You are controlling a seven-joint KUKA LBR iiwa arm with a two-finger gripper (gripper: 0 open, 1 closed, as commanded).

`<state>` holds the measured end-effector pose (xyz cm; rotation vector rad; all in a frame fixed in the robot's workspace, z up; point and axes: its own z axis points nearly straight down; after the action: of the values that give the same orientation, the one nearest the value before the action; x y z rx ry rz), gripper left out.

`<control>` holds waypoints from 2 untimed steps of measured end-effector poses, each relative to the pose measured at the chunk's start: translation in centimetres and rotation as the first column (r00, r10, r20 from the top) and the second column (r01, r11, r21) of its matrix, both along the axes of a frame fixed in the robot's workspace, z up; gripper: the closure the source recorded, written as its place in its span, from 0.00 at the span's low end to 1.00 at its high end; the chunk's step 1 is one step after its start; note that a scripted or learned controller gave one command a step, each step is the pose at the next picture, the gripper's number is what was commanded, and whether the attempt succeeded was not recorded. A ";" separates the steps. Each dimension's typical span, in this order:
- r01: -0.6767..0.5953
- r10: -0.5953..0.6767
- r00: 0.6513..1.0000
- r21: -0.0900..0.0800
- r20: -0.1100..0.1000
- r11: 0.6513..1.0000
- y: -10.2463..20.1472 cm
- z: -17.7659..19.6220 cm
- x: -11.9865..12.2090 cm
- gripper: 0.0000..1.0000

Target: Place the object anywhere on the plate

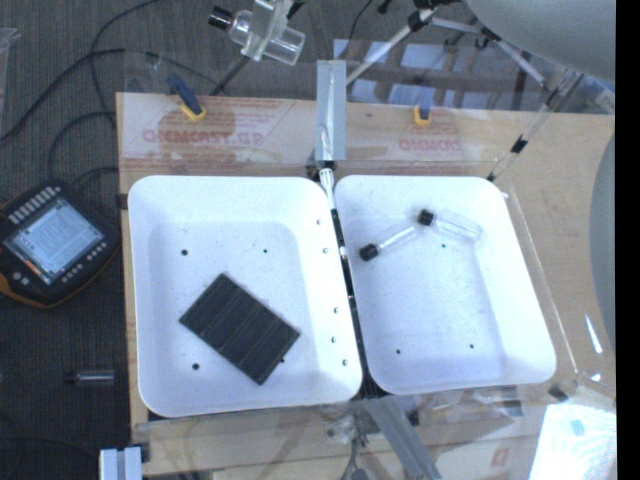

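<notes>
**Grey arm casing at the frame's upper right**

The arm [560, 13] shows as a large, smooth, rounded grey shell with a soft sheen, paler along its curved lower edge. More of the same pale grey casing runs down the right side, blurred. No screws, markings or cables can be made out on it.

1. The left bin [150, 268] has a dark ribbed plate [240, 328] lying flat near its front; the floor behind and to the left of it is open.
2. In the right bin [520, 298] two clear tubes with black caps [420, 228] lie near the back, close to each other; the front half is free floor.
3. The bins' touching rims form a low ridge between them.
4. The grey arm [550, 8] bulks over the far right corner.
</notes>
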<state>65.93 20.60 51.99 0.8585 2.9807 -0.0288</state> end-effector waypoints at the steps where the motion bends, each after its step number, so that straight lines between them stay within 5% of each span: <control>1: 0.001 -0.001 1.000 -0.002 0.003 1.000 0.0 0.9 0.1 1.00; 2: 0.002 -0.002 1.000 -0.004 0.007 1.000 0.1 1.9 0.1 1.00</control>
<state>66.06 20.68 53.87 0.8601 2.9722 -0.0326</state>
